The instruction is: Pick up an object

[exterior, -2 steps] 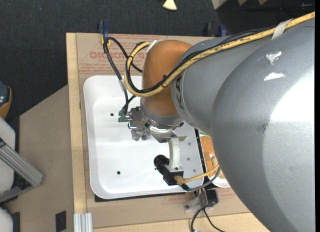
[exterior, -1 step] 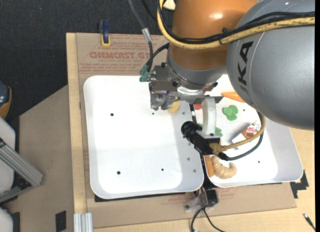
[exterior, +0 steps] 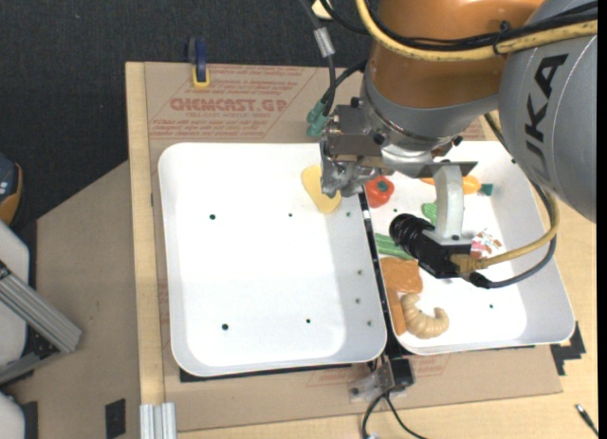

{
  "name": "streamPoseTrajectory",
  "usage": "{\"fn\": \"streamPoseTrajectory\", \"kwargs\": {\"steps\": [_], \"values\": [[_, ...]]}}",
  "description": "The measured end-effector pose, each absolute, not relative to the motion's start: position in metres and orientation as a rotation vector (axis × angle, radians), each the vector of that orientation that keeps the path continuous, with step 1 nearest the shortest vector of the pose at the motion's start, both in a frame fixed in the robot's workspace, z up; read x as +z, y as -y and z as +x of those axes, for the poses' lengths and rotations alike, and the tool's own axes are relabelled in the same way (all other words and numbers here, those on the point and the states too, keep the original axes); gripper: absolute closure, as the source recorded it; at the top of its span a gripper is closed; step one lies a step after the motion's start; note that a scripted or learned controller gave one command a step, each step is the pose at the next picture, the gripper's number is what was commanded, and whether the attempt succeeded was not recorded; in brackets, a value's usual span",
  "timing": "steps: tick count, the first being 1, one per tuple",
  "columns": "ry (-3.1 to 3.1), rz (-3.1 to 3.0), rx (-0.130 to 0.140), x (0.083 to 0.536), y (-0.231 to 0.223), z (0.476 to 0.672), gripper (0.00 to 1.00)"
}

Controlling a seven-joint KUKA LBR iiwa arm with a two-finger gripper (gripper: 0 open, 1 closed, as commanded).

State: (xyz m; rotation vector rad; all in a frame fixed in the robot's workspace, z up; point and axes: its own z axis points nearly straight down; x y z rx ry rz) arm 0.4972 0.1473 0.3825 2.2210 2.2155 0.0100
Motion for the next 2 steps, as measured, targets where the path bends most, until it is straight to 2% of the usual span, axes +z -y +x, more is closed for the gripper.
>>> {"fn": "streamPoseTrajectory", "kwargs": {"steps": [1,2], "values": [[-2.220,2.211,0.032,0.545,-0.162,0.482,1.00],[-2.232,2.222,-0.027,0.345,-0.219,0.477,1.00]]}}
